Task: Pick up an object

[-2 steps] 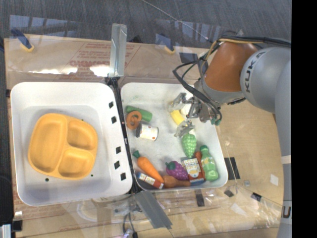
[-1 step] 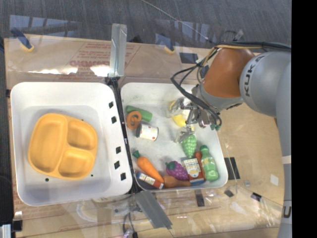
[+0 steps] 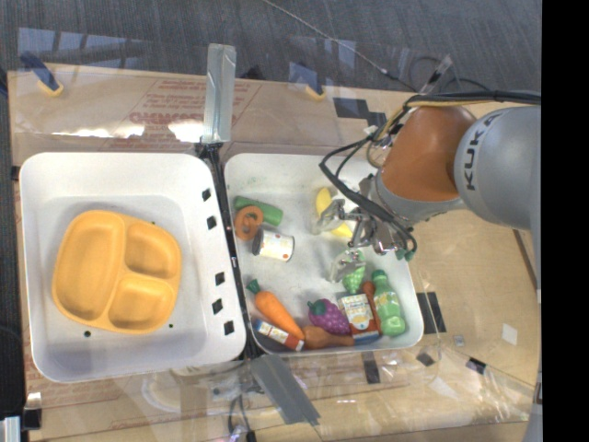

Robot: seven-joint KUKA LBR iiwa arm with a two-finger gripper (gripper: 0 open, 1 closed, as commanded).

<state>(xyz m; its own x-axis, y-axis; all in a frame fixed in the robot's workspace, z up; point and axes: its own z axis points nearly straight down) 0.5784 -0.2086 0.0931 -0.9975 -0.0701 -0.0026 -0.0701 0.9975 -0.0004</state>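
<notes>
We are looking down on the surface (image 3: 479, 247), where the gripper (image 3: 354, 233) is hanging low inside the right bin (image 3: 294, 168), just beside a yellow toy (image 3: 324, 199). We cannot tell whether it is apart or together. Toy foods are lying in this bin: a carrot (image 3: 276, 311), purple grapes (image 3: 329, 316), a green bottle (image 3: 388, 309), a small white can (image 3: 274, 245). The left bin (image 3: 55, 178) is holding a yellow divided tray (image 3: 115, 270).

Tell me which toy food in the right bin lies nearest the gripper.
The yellow banana, beside the gripper at the bin's upper middle. The carrot and purple grapes lie farther off, toward the near wall.
</notes>
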